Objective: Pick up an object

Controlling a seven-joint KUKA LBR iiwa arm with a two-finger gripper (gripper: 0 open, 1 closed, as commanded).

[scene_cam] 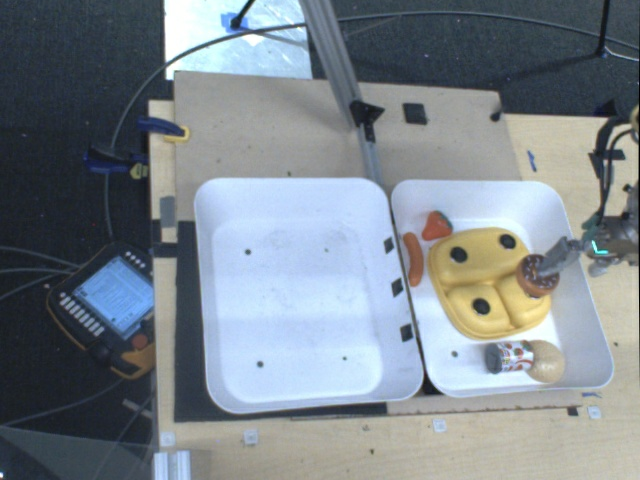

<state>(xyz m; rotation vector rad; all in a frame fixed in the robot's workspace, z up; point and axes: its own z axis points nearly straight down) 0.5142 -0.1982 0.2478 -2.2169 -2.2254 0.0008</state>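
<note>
reaching into right bin [575, 230], gripper [548, 260] poised at right edge of yellow tray [480, 273], touching brown donut-shaped piece [537, 276] resting there. step: approach, grasp unconfirmed. finger state: cannot tell. next move needs closure check, then lift. orange sausage [412, 258] near bin's left wall, long axis near-vertical in view.

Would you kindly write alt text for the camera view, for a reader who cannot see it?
The gripper reaches from the right into the right bin, above a small brown object on a yellow three-hollow tray. Beside the tray lie an orange sausage, an orange wedge and a small bottle. The left bin adjoins.
</note>
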